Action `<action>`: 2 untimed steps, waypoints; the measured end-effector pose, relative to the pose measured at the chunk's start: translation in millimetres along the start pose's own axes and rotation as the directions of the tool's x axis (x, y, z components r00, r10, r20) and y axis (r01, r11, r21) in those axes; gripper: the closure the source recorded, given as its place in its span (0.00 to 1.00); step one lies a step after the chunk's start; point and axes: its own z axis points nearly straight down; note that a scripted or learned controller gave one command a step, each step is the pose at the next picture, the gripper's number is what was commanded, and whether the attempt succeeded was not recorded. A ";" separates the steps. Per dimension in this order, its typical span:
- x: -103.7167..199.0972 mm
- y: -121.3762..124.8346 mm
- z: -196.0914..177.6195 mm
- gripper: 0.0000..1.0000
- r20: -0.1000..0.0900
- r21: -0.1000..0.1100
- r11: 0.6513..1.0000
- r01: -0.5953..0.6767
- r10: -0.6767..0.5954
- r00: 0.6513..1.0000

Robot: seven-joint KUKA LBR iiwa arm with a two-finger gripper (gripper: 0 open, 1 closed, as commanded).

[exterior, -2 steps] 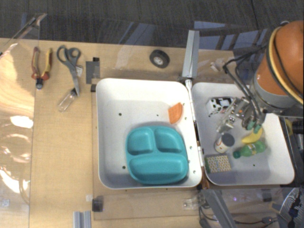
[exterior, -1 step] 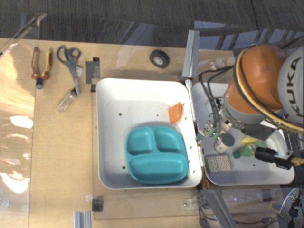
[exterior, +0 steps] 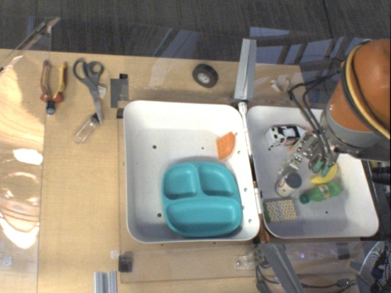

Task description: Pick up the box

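The big grey arm with its orange band point(exterior: 366, 84) is reaching in from the upper right of the frame, and it is sitting closest to the camera. Its gripper point(exterior: 303, 157) is hanging over the middle of the right bin point(exterior: 360, 221). It is too tangled with wires to see well, so I cannot tell if it is spread wide or pressed together. Nothing is showing as pinched in it.

The box point(exterior: 281, 210) is lying flat in the lower left corner of the right bin. It is small, with a speckled top, and I am guessing it is the one to pick. It is sitting just below the gripper in the picture, close to the bin wall.

Other things are crowding near it. A round cap thing point(exterior: 287, 183) is lying just above the box. A green bottle point(exterior: 321, 192) is lying to its right, and a yellow thing point(exterior: 327, 174) is sitting above the bottle.

In the left bin point(exterior: 140, 115) a teal tray point(exterior: 201, 200) is lying, with a little orange piece point(exterior: 226, 144) above it.

To do this well, the gripper should be moving down and left in the picture, until it is right over the box. It should be going down straight, opening wide first, and keeping away from the wall and the round cap thing. Being flat, the box may be slipping out, so a slow squeeze looks best.
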 end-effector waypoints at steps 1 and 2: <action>28.1 37.6 55.1 1.00 -0.004 0.004 0.926 -0.378 0.378 0.926; 13.0 34.2 74.5 1.00 0.001 0.007 0.476 -0.879 0.879 0.476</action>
